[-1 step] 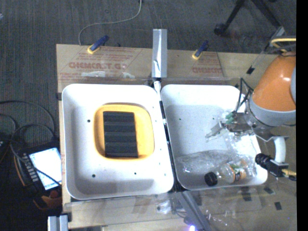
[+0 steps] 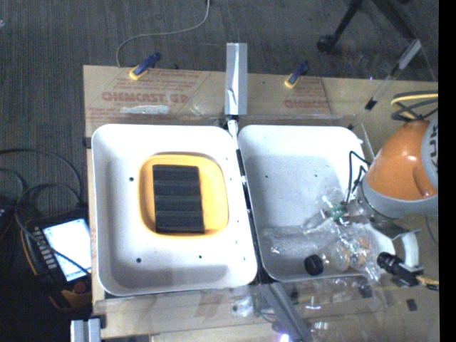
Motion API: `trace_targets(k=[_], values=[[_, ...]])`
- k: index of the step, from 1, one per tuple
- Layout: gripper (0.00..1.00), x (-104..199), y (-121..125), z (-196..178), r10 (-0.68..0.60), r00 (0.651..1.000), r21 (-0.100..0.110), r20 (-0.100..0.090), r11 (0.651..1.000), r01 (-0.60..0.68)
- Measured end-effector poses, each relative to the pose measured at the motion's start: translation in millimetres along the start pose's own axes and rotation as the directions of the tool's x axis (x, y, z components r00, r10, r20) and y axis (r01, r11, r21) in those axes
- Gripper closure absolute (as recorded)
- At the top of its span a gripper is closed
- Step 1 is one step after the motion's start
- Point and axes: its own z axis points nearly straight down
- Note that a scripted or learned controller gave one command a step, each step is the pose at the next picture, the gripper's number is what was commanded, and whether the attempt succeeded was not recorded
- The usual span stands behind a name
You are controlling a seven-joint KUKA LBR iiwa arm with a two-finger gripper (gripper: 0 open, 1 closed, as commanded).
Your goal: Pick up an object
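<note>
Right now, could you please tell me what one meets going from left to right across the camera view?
Tablet on the floor → left bin holding a yellow tray with a black insert → right bin → clear plastic bottle → orange-banded arm.

Red "CHEMCAST GP" print on bench board point(image 2: 142, 97).

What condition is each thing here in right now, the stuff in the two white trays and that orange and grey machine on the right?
Yellow rectangular block with black ribbed pad: lying flat in the left white bin, untouched.
Clear crumpled plastic bottle with black cap: lying on its side in the right white bin, capped.
Grey and orange arm: reaching over the right bin's right edge; its tool is hidden in the clutter.
</note>
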Motion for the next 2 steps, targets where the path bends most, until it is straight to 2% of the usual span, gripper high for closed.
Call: trace_targets(k=[1,2], values=[[1.00,2,1,-9,-0.002,1.000,0.000,-0.003,1.000,0.002],[1.00,16,-3,-101,0.013,1.000,0.016,-0.005,1.000,-0.013]])
